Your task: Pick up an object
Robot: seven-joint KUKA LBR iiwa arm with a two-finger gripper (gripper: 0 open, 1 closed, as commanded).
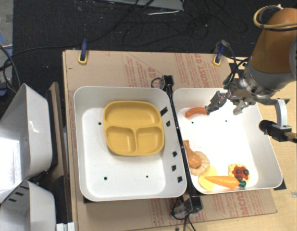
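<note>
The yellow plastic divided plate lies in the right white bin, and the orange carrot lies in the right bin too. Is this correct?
Not quite. In the camera view, the yellow plastic divided plate lies in the left white bin, not the right one. The orange carrot does lie in the right white bin, near its front edge.

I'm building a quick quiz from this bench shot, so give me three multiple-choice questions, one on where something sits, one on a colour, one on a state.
1. Where is the divided plate?
A. left bin
B. right bin
C. on the cardboard

2. What colour is that plate?
A. blue
B. yellow
C. red

3. How does the sausage lie?
A. lifted well above the bin
B. on the plate
C. on the floor of the right bin, by the gripper

Answers: 1 A, it sits in the left bin. 2 B, it is plainly yellow. 3 C, it rests on white plastic.
</note>
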